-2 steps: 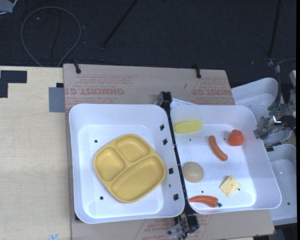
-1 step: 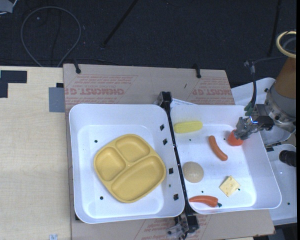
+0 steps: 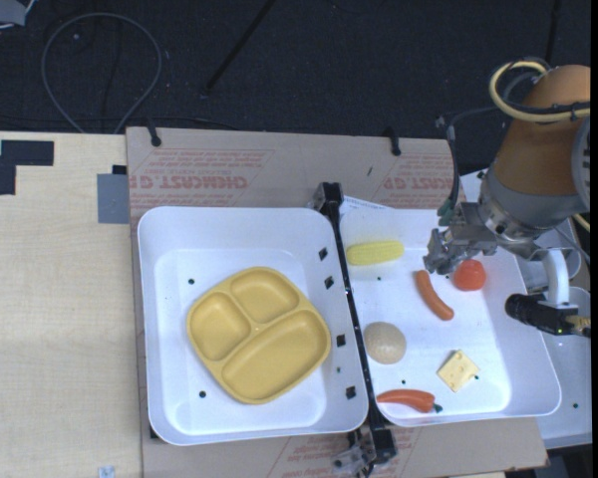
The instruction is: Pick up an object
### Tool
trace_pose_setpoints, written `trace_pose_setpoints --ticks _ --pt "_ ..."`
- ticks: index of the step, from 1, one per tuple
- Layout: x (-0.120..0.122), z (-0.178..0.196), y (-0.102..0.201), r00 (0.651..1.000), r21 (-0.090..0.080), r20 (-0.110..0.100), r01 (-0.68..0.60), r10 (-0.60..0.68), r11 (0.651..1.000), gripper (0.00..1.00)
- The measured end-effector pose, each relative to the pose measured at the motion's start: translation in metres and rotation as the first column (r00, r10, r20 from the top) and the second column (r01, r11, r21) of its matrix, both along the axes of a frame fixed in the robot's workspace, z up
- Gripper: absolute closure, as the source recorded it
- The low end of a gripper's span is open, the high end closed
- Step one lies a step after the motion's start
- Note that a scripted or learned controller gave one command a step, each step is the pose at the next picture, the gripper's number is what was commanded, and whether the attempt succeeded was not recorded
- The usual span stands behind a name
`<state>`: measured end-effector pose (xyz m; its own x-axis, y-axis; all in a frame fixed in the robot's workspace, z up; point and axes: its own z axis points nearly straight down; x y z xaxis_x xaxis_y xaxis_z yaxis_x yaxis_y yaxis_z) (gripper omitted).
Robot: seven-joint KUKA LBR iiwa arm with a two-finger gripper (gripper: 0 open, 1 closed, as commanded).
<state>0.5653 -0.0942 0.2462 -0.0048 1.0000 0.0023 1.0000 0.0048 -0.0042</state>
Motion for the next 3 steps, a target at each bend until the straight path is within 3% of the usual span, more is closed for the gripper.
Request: trace_pose_setpoints --ticks 1,2,3 --pt "0.006 -0.01 0.05 1.0 0.0 -0.001 0.001 -0.001 1.0 1.0" --pt "0.028 -0.022 0.095 1.0 -0.001 0.001 0.001 -0.001 1.0 1.0" --pt "0.037 -0.013 0.145 1.0 -0.002 0.003 0.001 -0.001 1.0 1.0"
